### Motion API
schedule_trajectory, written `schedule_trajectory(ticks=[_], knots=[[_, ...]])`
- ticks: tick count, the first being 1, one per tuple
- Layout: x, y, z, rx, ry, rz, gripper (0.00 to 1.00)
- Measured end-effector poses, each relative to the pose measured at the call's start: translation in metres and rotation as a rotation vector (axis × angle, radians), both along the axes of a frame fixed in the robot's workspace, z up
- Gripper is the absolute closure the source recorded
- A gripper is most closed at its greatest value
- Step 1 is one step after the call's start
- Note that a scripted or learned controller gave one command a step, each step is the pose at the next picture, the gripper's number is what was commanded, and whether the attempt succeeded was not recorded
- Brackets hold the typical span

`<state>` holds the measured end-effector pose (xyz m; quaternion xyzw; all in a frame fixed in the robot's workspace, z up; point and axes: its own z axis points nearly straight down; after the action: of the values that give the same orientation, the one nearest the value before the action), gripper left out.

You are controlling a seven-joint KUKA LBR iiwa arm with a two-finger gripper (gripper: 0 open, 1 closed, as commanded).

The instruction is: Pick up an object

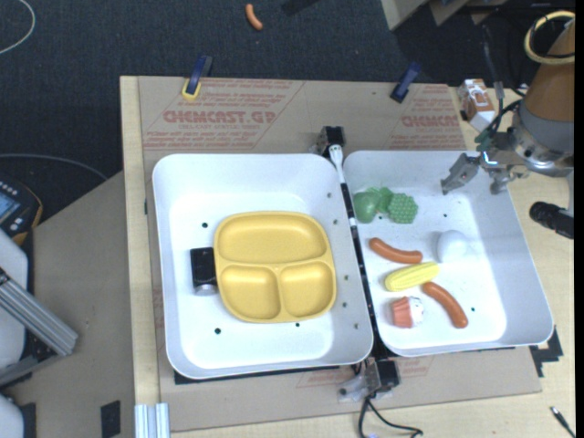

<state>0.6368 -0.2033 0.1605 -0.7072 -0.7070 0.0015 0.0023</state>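
Cardboard-topped bench, two white bins; the right bin (511, 245) holds the food toys at centre right of the frame. My gripper (476, 175) hangs released over its upper edge, nothing grasped. I'm at approach: next, descend onto the corn (411, 276).

Two bins (173, 245). One yellow tray (274, 265) and one black block (202, 268). Two sausages (395, 250), two green toys (367, 204), one corn (411, 276), one white ball (451, 243).

1 fixed camera looks down at a slant on both bins (173, 245) from above the bench.
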Motion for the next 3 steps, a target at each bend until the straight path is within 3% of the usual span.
schedule_trajectory(ticks=[1,2,3], knots=[[0.001,0.004,-0.063,0.001,0.001,0.002,0.00],[0.001,0.005,-0.077,0.000,-0.002,0.002,0.00],[0.002,0.005,-0.064,-0.002,-0.006,0.003,1.00]])
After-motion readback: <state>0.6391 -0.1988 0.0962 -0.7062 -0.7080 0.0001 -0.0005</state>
